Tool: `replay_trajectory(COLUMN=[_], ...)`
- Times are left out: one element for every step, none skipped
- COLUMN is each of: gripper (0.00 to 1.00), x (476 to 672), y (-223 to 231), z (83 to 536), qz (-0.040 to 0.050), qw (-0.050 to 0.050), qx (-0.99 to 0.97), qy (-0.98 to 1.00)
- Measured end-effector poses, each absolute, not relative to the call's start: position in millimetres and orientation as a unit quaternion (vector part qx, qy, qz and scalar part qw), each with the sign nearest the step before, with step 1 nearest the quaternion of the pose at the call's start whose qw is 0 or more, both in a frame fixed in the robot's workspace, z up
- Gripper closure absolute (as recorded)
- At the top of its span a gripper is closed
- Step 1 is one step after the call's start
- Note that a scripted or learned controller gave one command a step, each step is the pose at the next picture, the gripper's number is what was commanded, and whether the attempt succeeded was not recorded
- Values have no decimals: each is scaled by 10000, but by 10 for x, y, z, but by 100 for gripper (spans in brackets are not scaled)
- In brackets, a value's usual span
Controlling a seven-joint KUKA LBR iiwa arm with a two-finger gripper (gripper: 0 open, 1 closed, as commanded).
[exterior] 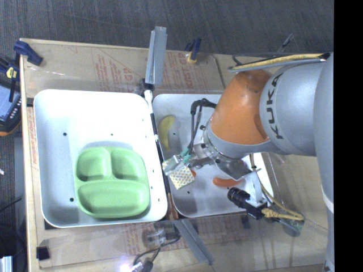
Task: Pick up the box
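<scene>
Where the gripper (pixel 182 162) reaches frame centre in the right bin (pixel 187 207), you see the patterned box (pixel 182 177) just below it, touching; finger state: cannot tell.

the arm (pixel 266 112) covers most of the right bin (pixel 195 207), leaving open only a strip along its left wall. a yellow banana (pixel 165 130) lies in that strip near the back. in the left bin (pixel 51 112) the green tray (pixel 112 182) fills the front; the back half is open floor.
</scene>
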State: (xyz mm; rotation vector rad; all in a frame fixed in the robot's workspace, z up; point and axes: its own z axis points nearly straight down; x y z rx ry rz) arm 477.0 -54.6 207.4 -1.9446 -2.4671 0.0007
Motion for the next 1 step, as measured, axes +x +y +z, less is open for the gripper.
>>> replay_trajectory(gripper=[100], x=[5056], y=[-158], z=[2004], qz=[13], qw=[16], qx=[-7447], qy=[-6674])
